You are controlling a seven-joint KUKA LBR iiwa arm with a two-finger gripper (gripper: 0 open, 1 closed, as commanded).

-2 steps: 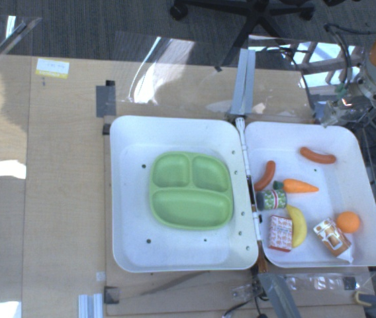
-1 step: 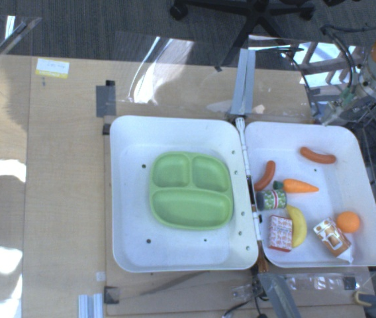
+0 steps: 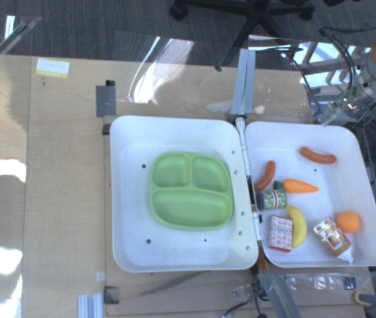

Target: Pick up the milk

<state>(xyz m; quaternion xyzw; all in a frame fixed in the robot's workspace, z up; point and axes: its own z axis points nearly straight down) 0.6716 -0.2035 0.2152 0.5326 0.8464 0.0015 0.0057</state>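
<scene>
Currently: milk [image 3: 332, 237], near corner of right bin [image 3: 367, 177], long axis diagonal, well apart from gripper [image 3: 339, 108] past far rim; grip state indeterminable.

Two shallow white bins sit side by side on the pale wooden bench [image 3: 55, 197]. The left bin [image 3: 128, 244] holds a green three-compartment plastic tray [image 3: 191, 191] at its centre. In the right bin [image 3: 367, 197], a red-brown sausage [image 3: 318, 156] lies at the back. Another sausage [image 3: 266, 175] lies near the left wall, with an orange carrot [image 3: 299, 187] just right of it and a small green-labelled can [image 3: 271, 200] just in front. Further forward, a red-and-white carton [image 3: 281, 233] touches a yellow banana [image 3: 298, 225]; to their right lie a white-and-orange milk carton [image 3: 331, 237] and a round orange fruit [image 3: 348, 222].
</scene>
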